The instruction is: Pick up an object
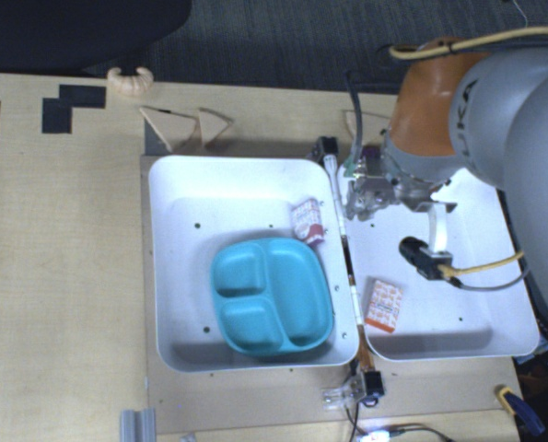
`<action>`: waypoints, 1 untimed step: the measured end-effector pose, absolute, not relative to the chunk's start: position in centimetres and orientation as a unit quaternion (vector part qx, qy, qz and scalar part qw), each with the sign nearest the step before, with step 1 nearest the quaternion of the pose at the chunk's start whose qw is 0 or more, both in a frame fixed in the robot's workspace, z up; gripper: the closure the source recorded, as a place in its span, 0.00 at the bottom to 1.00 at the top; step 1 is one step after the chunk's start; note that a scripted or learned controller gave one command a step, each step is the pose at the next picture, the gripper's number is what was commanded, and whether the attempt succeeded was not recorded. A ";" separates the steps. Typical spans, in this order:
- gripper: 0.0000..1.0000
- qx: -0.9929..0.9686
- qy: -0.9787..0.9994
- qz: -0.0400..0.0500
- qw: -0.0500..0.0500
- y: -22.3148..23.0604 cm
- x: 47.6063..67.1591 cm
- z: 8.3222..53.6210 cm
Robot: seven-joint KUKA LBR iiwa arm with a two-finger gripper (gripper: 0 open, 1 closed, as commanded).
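Pale wood bench [62,274], dark carpet behind; two shallow white bins side by side. Likeliest target: small orange-and-white packet [382,304], lying flat near the front left corner of the right bin [476,339]. Looks light, thin, probably crinkly film, so pinch across its short edges. Left bin [177,238] holds a teal divided tray [272,295], smooth rigid plastic, plus a small red-and-white wrapper [307,219] by the right wall. Hand [361,201] hovers over the right bin's back left corner; finger state can't be told.
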State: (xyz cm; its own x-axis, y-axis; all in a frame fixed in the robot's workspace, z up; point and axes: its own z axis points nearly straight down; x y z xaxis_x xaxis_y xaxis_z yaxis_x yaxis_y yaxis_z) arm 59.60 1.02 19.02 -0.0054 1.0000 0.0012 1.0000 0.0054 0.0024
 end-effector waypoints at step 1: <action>1.00 0.706 0.708 0.001 0.000 1.4 53.8 23.1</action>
